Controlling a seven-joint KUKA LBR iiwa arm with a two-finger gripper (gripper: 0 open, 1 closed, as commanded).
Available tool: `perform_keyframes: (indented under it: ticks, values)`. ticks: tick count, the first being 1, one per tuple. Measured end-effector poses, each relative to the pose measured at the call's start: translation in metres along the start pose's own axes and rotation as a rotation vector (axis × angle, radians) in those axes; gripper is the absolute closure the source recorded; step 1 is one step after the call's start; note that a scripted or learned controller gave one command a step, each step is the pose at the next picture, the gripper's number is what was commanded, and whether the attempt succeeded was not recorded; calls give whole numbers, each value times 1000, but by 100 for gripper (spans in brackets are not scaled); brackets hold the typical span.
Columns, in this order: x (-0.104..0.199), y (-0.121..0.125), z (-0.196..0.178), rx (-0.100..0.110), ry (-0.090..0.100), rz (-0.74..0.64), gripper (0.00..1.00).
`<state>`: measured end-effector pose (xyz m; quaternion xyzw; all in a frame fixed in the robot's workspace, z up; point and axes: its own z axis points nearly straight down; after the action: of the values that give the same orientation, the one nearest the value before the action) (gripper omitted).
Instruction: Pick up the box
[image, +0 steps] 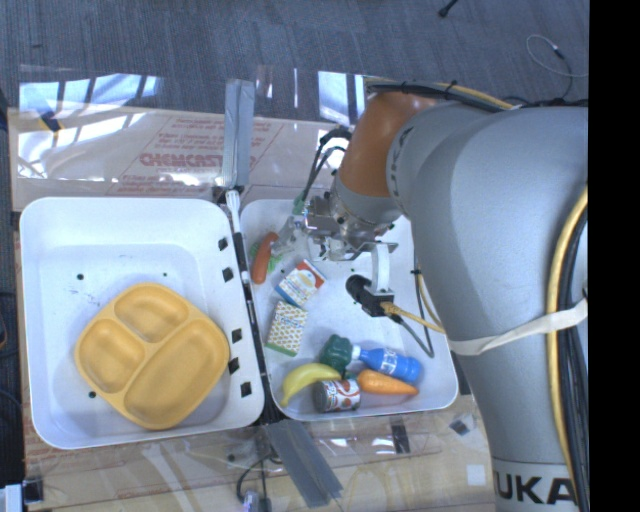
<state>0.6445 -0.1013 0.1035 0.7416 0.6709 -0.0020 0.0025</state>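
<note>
Right bin (430, 385), contents: box (299, 285), small carton, upper middle of the bin, just below the end effector (318, 228); whether the end effector is released or clenched cannot be told, the wrist covers it. Adjacent: orange sausage-shaped toy (261, 258) beside the box at left; patterned flat packet (287, 328) just below it. Hazard, judged: a descent could catch either neighbour or push the box aside. Clearance: dividing wall close at left; open floor right of the box. Banana (304, 379), can (338, 395), bottle (375, 359) and carrot (386, 383) crowd the near edge. Left bin (40, 300): yellow divided tray (150, 353).
</note>
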Motion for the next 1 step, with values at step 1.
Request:
perform_keyframes:
  ticks: [1]
  values:
    - [7,-35,12,5,7,-77,0]
